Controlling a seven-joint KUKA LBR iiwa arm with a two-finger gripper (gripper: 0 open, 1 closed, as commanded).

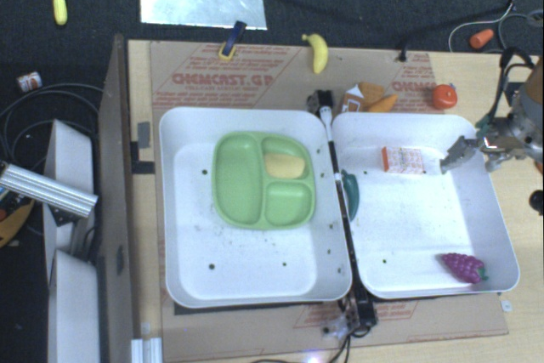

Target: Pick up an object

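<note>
Over the right bin (493, 217), the tool (459, 152) hangs near its far right corner; whether it is wide or narrow I cannot tell. Just beside it lies a small white packet (403, 160), apart from it. Purple grapes (461, 267) sit at the near right corner. The left bin (183, 183) carries a green divided plate (262, 180).
</note>
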